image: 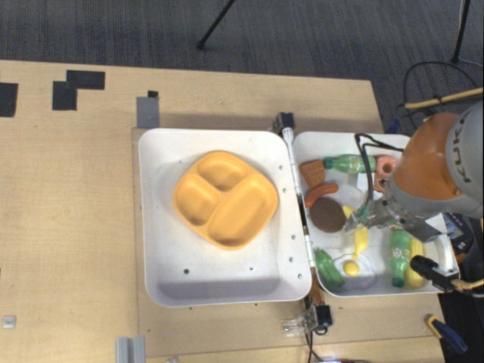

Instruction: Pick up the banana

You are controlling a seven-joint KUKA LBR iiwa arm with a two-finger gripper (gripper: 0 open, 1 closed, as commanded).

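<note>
- Tabletop (68, 203): carries two white bins side by side, left bin (162, 278) far left of the gripper, holding a yellow sectioned plate (225, 197).
- Right bin (333, 284): crowded with toy food directly under the gripper (361, 219); jaw state cannot be told.
- Banana (361, 240): just below the gripper, small, likely light, stiff, smooth; best pinched across its middle.
- Brown round piece (327, 215) just left, green bottle (398, 252) just right, small yellow ball (352, 268) below: tight clearance, risk of a nudge.
</note>
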